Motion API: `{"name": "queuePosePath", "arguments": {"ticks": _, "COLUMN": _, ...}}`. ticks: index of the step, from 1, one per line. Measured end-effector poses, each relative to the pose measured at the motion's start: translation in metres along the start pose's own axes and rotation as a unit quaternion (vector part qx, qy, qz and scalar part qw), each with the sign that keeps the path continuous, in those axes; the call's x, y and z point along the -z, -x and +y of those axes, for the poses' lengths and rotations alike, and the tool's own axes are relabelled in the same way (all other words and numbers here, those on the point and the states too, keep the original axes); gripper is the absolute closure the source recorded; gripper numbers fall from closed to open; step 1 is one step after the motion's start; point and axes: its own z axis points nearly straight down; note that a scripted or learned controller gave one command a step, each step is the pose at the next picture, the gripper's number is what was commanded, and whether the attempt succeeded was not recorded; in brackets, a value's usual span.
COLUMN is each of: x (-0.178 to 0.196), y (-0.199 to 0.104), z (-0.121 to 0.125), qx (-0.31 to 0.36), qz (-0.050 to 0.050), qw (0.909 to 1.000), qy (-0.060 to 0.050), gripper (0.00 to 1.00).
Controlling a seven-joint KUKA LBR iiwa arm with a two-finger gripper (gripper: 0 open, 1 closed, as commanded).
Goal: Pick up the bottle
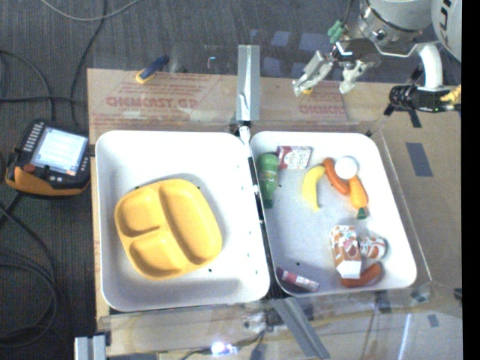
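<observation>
The arm hangs high over the far right of the table (150, 100), its pincer (328, 72) released, the two pale fingers spread apart with nothing between them, well above and beyond the far rim of the right bin (397, 201). The bottle (268, 177), green with a darker neck, lies in that right bin hard against its left wall, at the far left corner, lengthwise along the divider. Just to its right sits a small red-and-white carton (295, 157), and past that a yellow banana (313, 185) beside an orange carrot (352, 187) with a white round lid (346, 168) touching it. Nearer in the same bin are a patterned box (346, 247), a sausage (361, 276) and a small dark red tube (299, 280). The left bin (120, 152) holds a yellow divided tray (168, 227). Off the table on the left lies a teach pendant (49, 157) with a lit screen.
</observation>
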Motion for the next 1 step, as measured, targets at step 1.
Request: {"name": "queuePosePath", "arguments": {"ticks": 1, "x": -0.1323, "y": -0.0326, "z": -0.0234, "qx": 0.049, "qz": 0.002, "qw": 0.9988, "qy": -0.001, "gripper": 0.00}}
